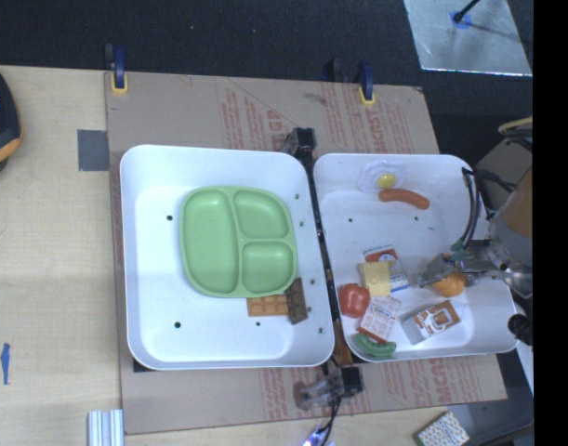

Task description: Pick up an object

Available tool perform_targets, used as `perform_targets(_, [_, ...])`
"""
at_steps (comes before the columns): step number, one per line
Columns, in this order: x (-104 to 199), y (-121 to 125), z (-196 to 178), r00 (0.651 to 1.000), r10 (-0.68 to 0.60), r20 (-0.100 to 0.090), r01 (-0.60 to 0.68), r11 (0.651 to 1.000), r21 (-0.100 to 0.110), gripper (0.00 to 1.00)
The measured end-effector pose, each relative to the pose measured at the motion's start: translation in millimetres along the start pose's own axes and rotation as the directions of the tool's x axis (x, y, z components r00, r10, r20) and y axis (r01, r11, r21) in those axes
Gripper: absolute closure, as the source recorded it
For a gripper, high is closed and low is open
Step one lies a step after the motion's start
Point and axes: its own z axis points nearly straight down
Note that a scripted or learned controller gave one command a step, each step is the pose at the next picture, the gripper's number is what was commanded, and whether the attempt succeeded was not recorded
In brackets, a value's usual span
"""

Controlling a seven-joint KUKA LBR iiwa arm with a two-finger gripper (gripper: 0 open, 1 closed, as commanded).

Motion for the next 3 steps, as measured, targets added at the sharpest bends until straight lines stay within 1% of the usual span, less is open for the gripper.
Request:
perform_targets(1, [36, 118, -110, 1.000, -0.006, 0.004, 0.006, 1.000, -0.022, 1.00])
perform_targets(2, [107, 146, -142, 1.000, -0.005, -0.001, 0.005, 1.000, -0.008, 1.00])
perform_targets(3, [130, 84, -106, 1.000, 0.004, -0.001, -0.004, 1.000, 0.006, 1.00])
